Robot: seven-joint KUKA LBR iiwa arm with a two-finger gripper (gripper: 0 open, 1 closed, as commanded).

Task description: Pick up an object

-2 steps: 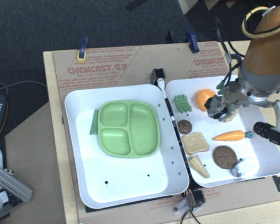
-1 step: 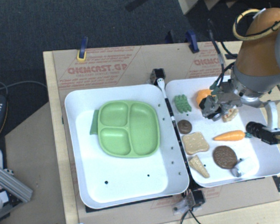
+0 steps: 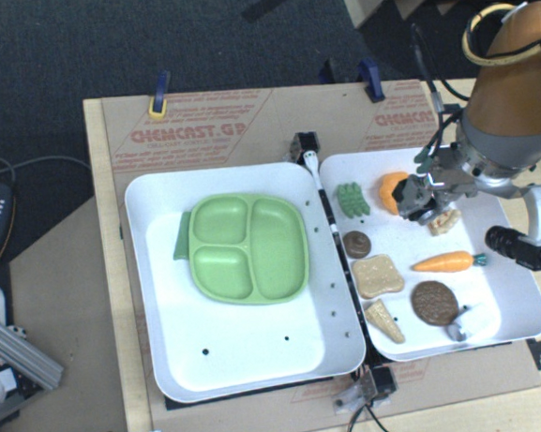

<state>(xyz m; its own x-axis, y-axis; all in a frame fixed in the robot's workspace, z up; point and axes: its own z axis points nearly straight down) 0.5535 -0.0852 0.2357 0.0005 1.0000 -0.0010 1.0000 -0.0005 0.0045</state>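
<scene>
Gripper [image 3: 418, 197] low over far part of right bin [image 3: 515, 316], beside orange fruit [image 3: 392, 188]. Carrot [image 3: 442, 263] lies near middle of this bin, long axis left-right, green tip toward right.

A green divided plate [image 3: 249, 248] lies in the white bin [image 3: 169, 351] well left of the pincer [image 3: 418, 199]. Both bins rest on a brown worktop [image 3: 114, 149], where a yellow clamp [image 3: 158, 99] and a blue clamp [image 3: 370, 79] grip the far edge.
</scene>
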